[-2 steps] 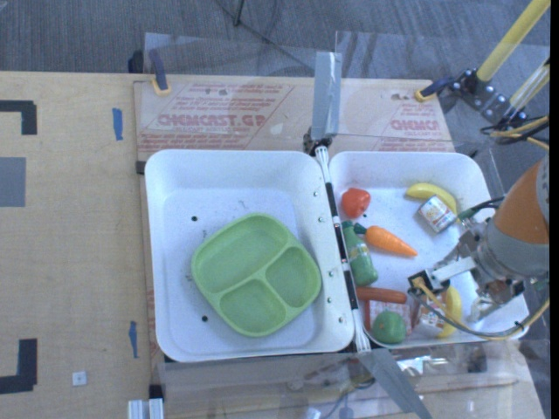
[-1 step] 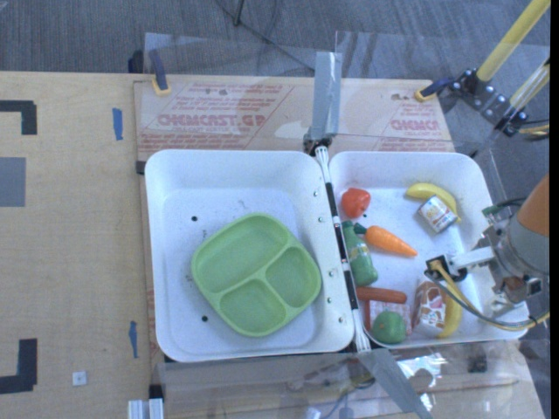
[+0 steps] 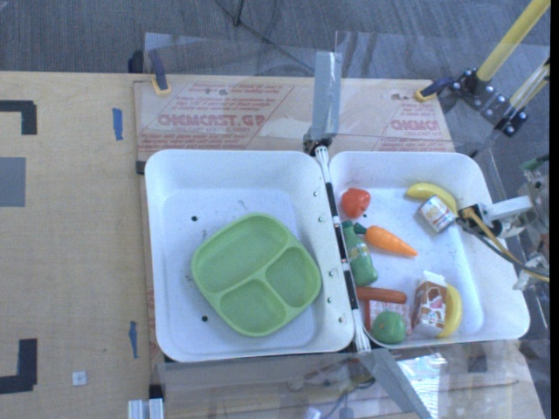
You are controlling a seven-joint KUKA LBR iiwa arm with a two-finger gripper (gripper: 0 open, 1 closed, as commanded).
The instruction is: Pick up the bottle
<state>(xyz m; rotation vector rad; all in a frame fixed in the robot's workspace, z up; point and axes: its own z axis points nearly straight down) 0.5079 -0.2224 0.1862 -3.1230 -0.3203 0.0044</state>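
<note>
The bottle (image 3: 359,257) is green with a pale label. It lies on its side in the right bin (image 3: 489,186), close along that bin's left wall, between a red tomato-like piece (image 3: 355,202) and a red sausage (image 3: 382,295). My gripper (image 3: 527,238) hangs over the right rim of the right bin, far to the right of the bottle and partly cut off by the view's edge. Nothing shows between the gripper and the bottle except a carrot (image 3: 390,241).
The right bin also holds a banana (image 3: 431,193) beside a small can (image 3: 437,214), a bread-like packet (image 3: 429,307) on a second banana (image 3: 453,310), and a green apple (image 3: 389,326). A green divided plate (image 3: 255,274) lies in the left bin (image 3: 175,182).
</note>
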